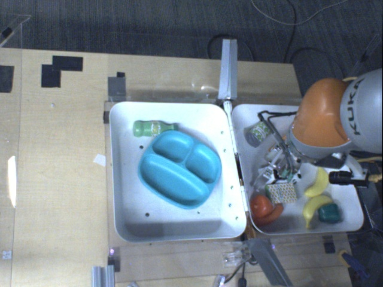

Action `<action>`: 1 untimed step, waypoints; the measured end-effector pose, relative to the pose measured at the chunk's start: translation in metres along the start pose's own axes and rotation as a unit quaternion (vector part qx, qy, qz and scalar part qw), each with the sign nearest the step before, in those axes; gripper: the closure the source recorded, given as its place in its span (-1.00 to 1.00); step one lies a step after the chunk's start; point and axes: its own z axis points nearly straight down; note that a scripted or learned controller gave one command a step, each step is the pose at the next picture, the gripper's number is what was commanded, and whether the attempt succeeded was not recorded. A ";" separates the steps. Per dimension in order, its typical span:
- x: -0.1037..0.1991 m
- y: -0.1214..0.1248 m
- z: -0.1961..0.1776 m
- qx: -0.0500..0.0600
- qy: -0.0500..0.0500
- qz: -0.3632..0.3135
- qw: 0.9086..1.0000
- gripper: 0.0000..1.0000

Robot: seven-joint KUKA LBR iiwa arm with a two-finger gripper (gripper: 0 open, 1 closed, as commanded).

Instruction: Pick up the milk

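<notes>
Over the right-hand bin point(356, 220), the arm's jaws point(276, 171) hang low among clutter, their spread impossible to tell. A small patterned carton point(282, 191), seemingly the milk, lies just below them beside a tomato point(263, 207) and bananas point(315, 191); no lift yet.

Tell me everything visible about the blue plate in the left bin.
The blue plate is a rounded, glossy, plastic-looking tray with three compartments: one long, two smaller. It lies flat, turned at a slant, about mid-floor of the left bin. A green bottle lies just beyond its far edge; whether they touch is unclear.
</notes>
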 end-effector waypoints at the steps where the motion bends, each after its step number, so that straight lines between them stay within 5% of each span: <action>1: -0.002 0.003 -0.013 -0.003 -0.003 0.000 1.000 1.00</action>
